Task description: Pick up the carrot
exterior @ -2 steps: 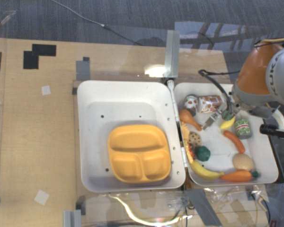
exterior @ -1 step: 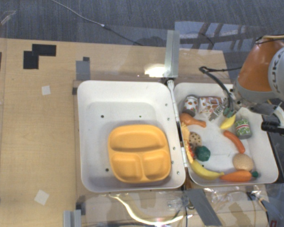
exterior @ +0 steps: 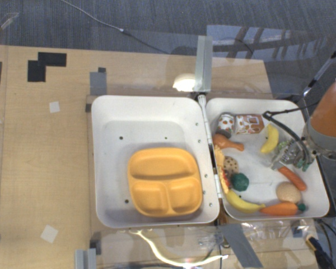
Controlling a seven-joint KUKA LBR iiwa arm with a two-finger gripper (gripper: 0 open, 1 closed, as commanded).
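Note:
An orange carrot [exterior: 280, 209] with a green tip lies along the front wall of the right bin [exterior: 257, 172]. A shorter orange-red carrot-like piece [exterior: 293, 178] lies slantwise near the bin's right side. My gripper [exterior: 287, 156] hangs over the right part of that bin, just above and to the left of the orange-red piece and well behind the front carrot. Nothing shows in its grasp. The arm's orange band [exterior: 330, 114] rises at the right edge.
The right bin also holds two bananas [exterior: 243, 202] [exterior: 270, 139], a beige potato [exterior: 289, 193], a green broccoli [exterior: 239, 181], a cookie [exterior: 230, 163], a drumstick [exterior: 229, 143] and a small can [exterior: 248, 124]. An orange divided plate [exterior: 165, 181] sits in the left bin [exterior: 112, 150].

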